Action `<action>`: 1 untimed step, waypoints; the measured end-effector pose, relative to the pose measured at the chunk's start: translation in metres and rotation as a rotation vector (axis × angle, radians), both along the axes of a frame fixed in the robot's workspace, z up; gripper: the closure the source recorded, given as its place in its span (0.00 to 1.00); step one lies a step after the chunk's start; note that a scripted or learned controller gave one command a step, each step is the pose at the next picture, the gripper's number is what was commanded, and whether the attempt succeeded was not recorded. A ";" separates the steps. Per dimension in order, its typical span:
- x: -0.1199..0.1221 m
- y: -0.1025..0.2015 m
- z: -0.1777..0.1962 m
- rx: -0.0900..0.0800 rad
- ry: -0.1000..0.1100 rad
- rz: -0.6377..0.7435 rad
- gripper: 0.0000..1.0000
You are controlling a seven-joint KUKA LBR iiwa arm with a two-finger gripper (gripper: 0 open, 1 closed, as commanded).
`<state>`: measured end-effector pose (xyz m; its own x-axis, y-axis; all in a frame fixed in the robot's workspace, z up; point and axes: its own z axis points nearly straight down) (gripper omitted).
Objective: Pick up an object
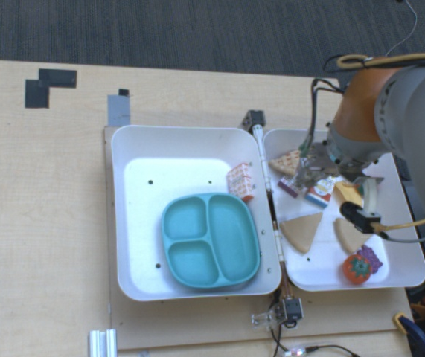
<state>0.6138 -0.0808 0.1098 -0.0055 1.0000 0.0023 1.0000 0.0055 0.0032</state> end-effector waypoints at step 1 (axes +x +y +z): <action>0.000 -0.002 0.000 -0.002 0.000 -0.001 0.00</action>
